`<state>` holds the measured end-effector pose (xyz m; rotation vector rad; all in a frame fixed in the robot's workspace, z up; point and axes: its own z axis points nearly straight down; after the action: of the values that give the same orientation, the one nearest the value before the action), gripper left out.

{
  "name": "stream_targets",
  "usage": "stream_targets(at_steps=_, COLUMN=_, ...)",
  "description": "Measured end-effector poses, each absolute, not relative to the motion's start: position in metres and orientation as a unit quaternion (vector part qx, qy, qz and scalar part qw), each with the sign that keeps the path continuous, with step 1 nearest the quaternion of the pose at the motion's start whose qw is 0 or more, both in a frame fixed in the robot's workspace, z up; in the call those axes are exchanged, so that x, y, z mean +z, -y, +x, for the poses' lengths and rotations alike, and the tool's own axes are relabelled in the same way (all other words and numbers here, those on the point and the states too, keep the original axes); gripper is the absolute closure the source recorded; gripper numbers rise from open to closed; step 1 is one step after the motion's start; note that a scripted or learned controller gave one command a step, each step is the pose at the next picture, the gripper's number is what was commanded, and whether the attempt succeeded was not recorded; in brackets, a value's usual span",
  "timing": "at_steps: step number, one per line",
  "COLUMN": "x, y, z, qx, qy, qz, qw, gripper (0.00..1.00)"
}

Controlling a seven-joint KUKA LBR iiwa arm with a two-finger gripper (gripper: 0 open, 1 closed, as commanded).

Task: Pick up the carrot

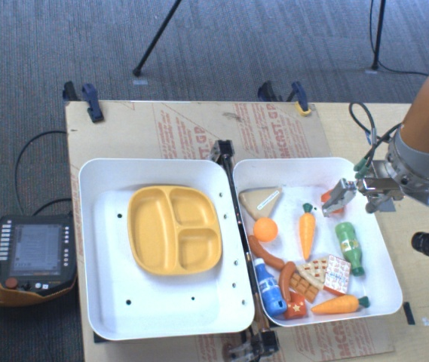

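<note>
A bench seen from above holds two shallow white bins side by side. The left bin (101, 202) holds a yellow divided plate (175, 228). The right bin (380, 236) holds a jumble of toy food.

The arm (418, 138) reaches in from the right, and its gripper (344, 196) hangs over the upper right part of the right bin. Whether the claw is apart or together cannot be made out from this angle; a small red-orange thing (332, 204) sits at or just under its tip, and it is not clear whether the claw touches it.

There are two carrots. The nearer carrot (307, 232) lies near the middle of the bin, just down and to the left of the claw and apart from it. Its long axis runs almost straight up and down the view, green top toward the far rim, point toward the near rim. An orange ball (265, 230) lies to its left, a green bottle (349, 247) to its right, and a waffle (309, 277) just below its point.

The second carrot (340, 304) lies along the near rim, well away from the claw, its long axis nearly left to right with the green top at the right end.

The nearer carrot looks the likelier target: the claw would need a short shift left and toward the near rim, then close across the carrot's width.
</note>
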<state>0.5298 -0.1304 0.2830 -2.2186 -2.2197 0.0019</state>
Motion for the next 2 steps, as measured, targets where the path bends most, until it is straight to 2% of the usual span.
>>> stream_targets(at_steps=1, x=0.151, y=0.093, z=0.581, qx=0.0017, qy=0.711, qz=-0.703, qw=0.003, gripper=0.0)
stream_targets(at_steps=2, x=0.087, y=0.149, z=0.561, qx=0.0013, qy=0.664, qz=-0.747, qw=0.002, gripper=0.0)
